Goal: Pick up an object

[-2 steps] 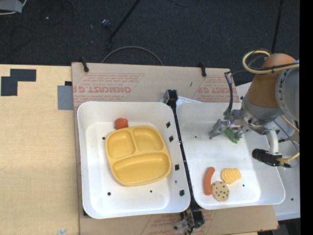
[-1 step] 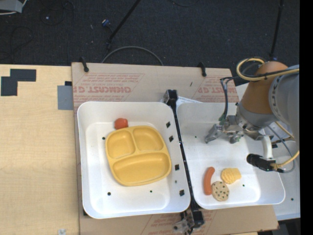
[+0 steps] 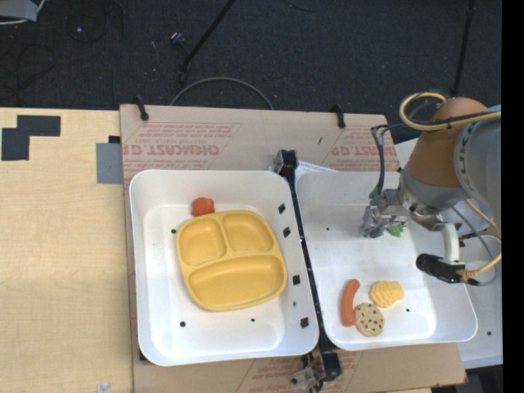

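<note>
My gripper [image 3: 378, 222] is low in the right bin [image 3: 344, 195], near its back right part, under the orange-banded wrist. A small green object [image 3: 397, 229] lies right beside it, partly hidden by the gripper body. Toward the bin's front lie an orange-red sausage [image 3: 350, 301], a yellow ridged piece [image 3: 386, 292] and a speckled cookie [image 3: 369, 319], all well apart from the gripper. In the left bin [image 3: 155, 301] a small red-orange object [image 3: 203, 207] sits at the back edge of a yellow divided plate [image 3: 232, 259].
A black divider [image 3: 300, 252] runs between the two bins. A black cable fitting [image 3: 442, 267] from the arm hangs over the right bin's right side. Brown cardboard [image 3: 213, 142] lies behind the bins.
</note>
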